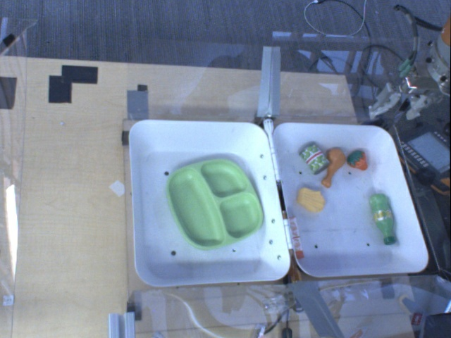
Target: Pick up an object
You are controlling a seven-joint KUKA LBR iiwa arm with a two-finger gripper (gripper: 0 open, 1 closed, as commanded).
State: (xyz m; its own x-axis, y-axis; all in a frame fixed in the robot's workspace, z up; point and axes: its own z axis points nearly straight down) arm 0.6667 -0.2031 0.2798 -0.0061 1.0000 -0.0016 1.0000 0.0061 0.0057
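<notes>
A green divided plate (214, 203) with three compartments lies in the left white bin (144, 259), a little right of its middle. The right white bin (331, 259) sits just beside it, and a metal divider strip (268, 83) runs up from the seam between them. The bins rest on a pale wooden bench (63, 189). Black tape marks (70, 82) are stuck near the bench's far left corner. Loose cables (338, 9) loop over the grey carpet beyond.

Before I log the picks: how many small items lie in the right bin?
5: can, drumstick, carrot at the back, yellow piece mid-left, green bottle front right.
</notes>
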